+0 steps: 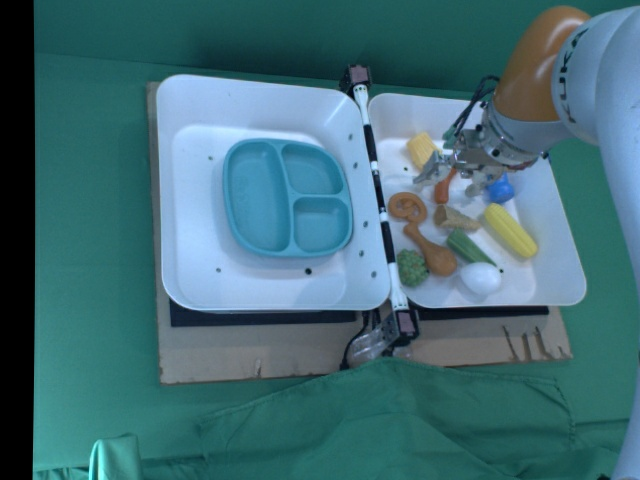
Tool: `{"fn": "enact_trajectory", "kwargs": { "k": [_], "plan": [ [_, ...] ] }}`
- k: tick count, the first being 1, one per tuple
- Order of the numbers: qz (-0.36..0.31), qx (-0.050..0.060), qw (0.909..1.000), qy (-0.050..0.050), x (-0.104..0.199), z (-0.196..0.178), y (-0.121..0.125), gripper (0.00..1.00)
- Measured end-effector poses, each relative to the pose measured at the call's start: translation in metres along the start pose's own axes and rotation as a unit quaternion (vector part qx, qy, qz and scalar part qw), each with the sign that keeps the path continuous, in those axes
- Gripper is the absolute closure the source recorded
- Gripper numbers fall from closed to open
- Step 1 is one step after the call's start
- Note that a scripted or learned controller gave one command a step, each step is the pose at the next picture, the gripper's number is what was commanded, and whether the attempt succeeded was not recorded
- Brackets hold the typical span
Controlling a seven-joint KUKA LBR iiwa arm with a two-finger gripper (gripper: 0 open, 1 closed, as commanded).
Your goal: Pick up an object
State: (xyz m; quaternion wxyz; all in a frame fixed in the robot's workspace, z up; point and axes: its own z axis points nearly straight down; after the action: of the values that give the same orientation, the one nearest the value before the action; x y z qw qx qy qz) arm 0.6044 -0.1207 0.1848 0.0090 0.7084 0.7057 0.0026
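While the gripper (452, 171) is hanging over the right bin (560, 268), beside the yellow corn (510, 231), its grip cannot be told.

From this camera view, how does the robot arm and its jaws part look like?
The arm is thick and rounded, light grey, with dark KUKA lettering on its side. A glossy orange band wraps it above the wrist. Below that sits a grey metallic wrist ring, then the gripper, a small cluster of silver and dark parts. Thin black cables loop beside the wrist.
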Motion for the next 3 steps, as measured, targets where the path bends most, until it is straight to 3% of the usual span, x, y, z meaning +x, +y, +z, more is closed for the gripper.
{"fn": "enact_trajectory", "kwargs": {
  "k": [1,2,3],
  "plan": [
    [0.001,-0.002,1.0,0.001,0.02,-0.002,-0.038,0.0],
    [0.002,-0.006,1.0,0.001,0.018,-0.015,-0.035,1.0],
    [-0.002,0.001,1.0,0.004,0.042,-0.102,-0.012,1.0]
  ]
}}
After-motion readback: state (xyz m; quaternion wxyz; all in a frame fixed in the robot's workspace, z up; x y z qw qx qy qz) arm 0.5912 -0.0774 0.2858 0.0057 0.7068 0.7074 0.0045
